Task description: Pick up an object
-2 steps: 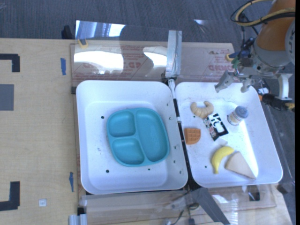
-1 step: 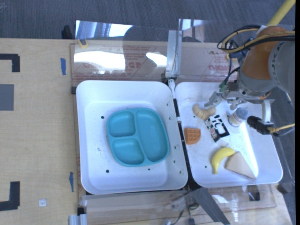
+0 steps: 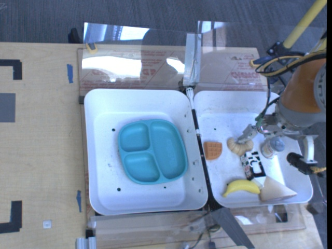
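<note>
The arm (image 3: 303, 95) is reaching into the right bin (image 3: 223, 108) from the right; its gripper (image 3: 248, 135) is hanging low over the croissant (image 3: 238, 147), just above or touching it, I cannot tell which; whether the gripper is parted or closed is not showing clearly enough to say. Nothing is looking lifted; the croissant is lying on the bin floor, with the waffle (image 3: 212, 150) just to its left, the banana (image 3: 241, 188) near the front wall, and a beige wedge (image 3: 276, 190) beside the banana. The left bin (image 3: 98, 113) is holding a teal plate (image 3: 152, 151). Judging by this, the pick is only being approached; grasping and lifting are remaining.
</note>
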Robot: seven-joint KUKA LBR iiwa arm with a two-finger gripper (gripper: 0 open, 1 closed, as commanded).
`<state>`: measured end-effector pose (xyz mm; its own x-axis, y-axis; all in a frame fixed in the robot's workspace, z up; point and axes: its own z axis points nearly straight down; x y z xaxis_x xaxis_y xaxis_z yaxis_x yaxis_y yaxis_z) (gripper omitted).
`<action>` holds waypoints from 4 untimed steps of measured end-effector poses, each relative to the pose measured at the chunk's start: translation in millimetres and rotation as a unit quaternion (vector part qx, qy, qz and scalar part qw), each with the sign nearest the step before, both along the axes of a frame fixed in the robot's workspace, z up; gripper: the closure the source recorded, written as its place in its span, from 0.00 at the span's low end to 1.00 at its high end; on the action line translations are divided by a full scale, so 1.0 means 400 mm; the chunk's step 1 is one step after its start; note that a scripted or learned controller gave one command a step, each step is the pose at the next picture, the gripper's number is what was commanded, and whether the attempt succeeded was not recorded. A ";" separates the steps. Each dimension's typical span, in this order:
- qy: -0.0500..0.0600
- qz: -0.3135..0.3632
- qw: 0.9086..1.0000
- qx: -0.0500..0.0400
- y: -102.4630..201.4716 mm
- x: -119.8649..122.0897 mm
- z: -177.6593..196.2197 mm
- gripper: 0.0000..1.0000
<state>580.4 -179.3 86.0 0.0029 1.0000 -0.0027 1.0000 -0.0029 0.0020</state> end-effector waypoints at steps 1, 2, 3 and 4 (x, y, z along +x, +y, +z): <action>-0.001 0.001 1.000 0.001 0.001 -0.138 0.002 0.00; -0.001 0.002 1.000 0.002 0.094 -0.249 0.003 0.00; -0.005 0.001 1.000 0.000 0.093 -0.244 0.031 1.00; -0.003 0.007 1.000 0.003 0.356 -0.246 0.276 1.00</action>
